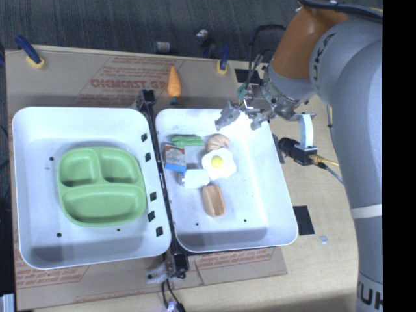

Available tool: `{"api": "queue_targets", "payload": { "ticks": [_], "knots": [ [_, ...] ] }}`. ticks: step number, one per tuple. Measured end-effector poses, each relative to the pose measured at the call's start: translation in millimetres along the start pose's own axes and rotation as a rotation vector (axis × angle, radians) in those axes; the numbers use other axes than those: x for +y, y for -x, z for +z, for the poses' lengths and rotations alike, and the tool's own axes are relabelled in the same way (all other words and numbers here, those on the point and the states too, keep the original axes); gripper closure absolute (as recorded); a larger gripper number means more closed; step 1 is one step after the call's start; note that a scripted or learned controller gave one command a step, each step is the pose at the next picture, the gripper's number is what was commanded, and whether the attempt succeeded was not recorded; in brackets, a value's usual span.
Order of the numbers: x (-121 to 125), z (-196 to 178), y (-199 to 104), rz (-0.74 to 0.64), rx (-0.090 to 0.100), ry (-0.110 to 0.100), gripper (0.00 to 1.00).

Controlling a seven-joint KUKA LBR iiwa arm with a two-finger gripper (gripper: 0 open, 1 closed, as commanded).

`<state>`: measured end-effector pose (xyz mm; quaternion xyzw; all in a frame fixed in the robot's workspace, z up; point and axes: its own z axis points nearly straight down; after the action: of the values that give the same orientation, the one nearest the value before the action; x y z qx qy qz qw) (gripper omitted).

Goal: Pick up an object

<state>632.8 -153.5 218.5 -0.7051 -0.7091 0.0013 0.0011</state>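
A single fixed camera looks down at a slant from above the table (58, 60), far enough back to take in both white bins, left bin (26, 194) and right bin (273, 194), with the arm (344, 77) entering from the right.
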Motion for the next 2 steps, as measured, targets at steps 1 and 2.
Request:
{"api": "queue_targets", "payload": {
  "ticks": [1,2],
  "knots": [
    [-75.1,87.3,-20.6,-0.001,0.001,-0.004,0.0],
    [-156.6,128.0,-55.7,-0.002,0.002,-0.003,0.0]
  ]
}}
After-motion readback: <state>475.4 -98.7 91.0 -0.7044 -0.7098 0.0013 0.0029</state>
